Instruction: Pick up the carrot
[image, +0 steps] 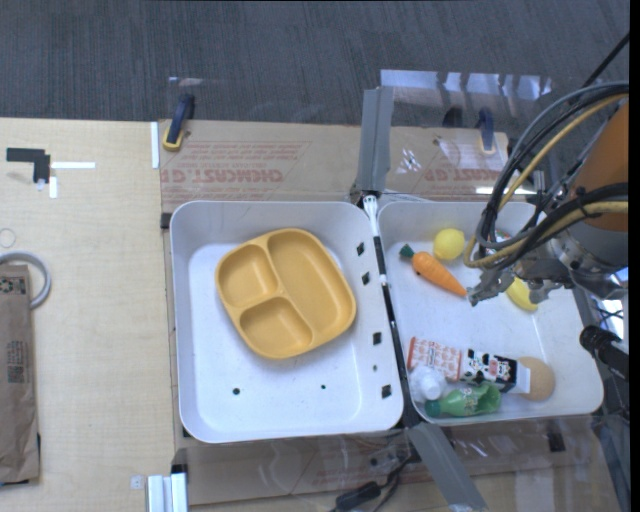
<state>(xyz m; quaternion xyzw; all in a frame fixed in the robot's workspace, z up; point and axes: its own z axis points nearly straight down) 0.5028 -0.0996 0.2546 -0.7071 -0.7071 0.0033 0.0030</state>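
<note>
The carrot (438, 272), orange with a green stub at its left end, lies slantwise in the upper left of the right bin (570, 390). My gripper (503, 287) hangs just to the right of the carrot's tip, over the bin's middle. One dark finger (484, 291) points down beside the carrot's thin end, and nothing shows between the fingers. A yellow piece (521, 293) sits right under the gripper, partly hidden by it.
A yellow ball (450, 243) lies just above the carrot. Along the right bin's front edge lie a milk carton (462, 364), a green item (465, 402) and a tan ball (537, 379). The left bin (200, 400) holds a yellow divided plate (285, 292). Cables loop above the wrist.
</note>
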